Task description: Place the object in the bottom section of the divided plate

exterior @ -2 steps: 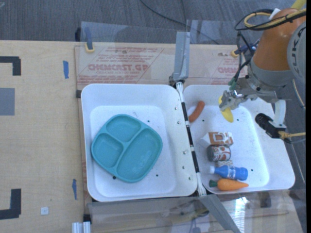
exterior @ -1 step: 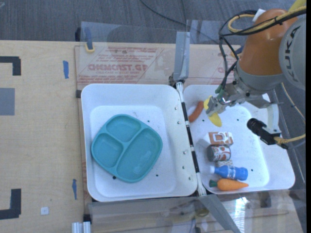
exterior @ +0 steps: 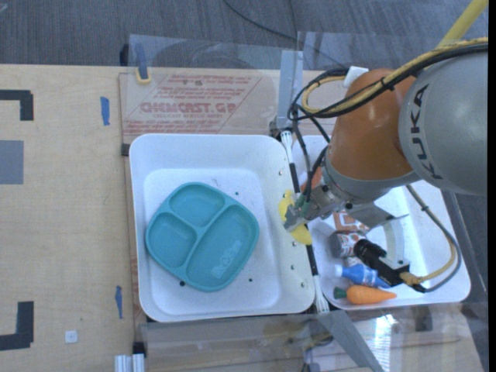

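We see the claw (exterior: 297,214) gripping a yellow object (exterior: 293,208) at the plate's (exterior: 203,235) three o'clock, awaiting placement.

I see two bins side by side on the bench (exterior: 62,231): the left bin (exterior: 147,161) holds the divided plate (exterior: 203,235), lying near its middle and turned at a slant. The arm (exterior: 403,130) reaches in from the right, over the right bin (exterior: 457,281), and its gripper (exterior: 298,215) sits above the wall where the two bins meet. In the right bin's near part lie a carrot (exterior: 369,294), a bottle (exterior: 358,273) just behind it, and a can (exterior: 343,245) farther back.
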`<state>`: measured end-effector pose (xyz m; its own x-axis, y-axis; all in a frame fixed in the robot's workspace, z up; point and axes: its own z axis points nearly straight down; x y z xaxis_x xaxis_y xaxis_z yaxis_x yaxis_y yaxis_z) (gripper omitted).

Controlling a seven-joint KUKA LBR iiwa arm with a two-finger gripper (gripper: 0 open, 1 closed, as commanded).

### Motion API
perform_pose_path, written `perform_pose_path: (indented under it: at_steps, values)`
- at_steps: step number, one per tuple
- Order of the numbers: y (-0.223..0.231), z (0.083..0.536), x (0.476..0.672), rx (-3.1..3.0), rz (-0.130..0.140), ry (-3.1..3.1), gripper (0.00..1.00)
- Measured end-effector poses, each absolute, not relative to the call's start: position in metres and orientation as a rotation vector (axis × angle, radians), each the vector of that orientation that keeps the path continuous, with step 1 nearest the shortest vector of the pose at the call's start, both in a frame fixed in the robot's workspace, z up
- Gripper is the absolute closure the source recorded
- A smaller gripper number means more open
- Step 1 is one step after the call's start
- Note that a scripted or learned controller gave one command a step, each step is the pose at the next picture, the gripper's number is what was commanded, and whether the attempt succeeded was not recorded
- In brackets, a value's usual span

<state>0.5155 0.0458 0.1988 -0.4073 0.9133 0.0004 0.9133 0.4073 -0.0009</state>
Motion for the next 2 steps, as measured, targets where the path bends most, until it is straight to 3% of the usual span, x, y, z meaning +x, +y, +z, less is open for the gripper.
perform_pose_path:
  at_steps: [1, 2]
  values:
    - [0.1236, 0.1750, 0.5173, -1.742, 0.001, -2.614, 1.00]
    - [0.1230, 0.1751, 0.5175, -1.743, 0.001, -2.613, 0.00]
